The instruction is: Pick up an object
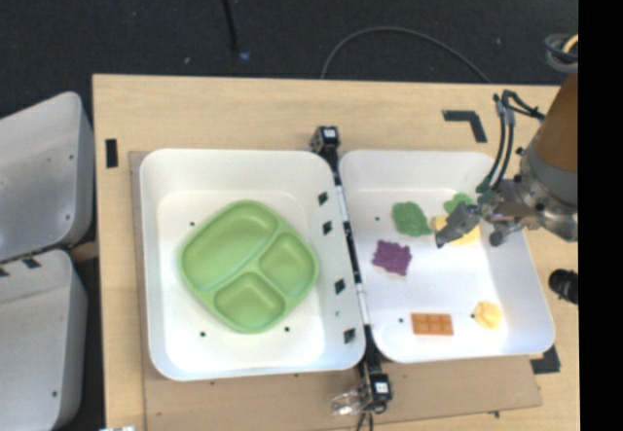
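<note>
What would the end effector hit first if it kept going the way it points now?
Probably the yellow piece just under the end effector, or the green piece beyond it; height is unclear from this slanted view.

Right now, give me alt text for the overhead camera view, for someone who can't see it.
A grey robot arm's gripper hangs low over the right white bin, near a yellow piece, a green leafy toy, a purple toy, an orange block and a yellow lump. The left white bin holds a green divided plate.

Arm [557,152] reaches in from the right, pincer [472,228] pointing left
</note>
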`<action>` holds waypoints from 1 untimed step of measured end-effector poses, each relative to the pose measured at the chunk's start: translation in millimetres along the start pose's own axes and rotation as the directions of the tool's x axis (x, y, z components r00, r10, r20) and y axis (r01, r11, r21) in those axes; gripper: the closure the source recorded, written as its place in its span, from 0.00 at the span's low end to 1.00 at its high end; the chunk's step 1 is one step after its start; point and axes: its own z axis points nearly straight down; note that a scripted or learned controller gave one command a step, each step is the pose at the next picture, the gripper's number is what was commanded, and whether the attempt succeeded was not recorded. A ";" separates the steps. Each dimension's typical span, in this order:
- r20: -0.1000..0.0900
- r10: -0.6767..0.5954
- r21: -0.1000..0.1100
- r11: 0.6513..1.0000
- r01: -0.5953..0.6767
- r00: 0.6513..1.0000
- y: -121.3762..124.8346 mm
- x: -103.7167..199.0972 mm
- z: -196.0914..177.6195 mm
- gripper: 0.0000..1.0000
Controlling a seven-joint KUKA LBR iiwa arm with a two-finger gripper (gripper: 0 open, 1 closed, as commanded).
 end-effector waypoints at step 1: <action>0.002 -0.002 -0.011 1.000 0.002 1.000 2.0 0.1 -5.3 0.00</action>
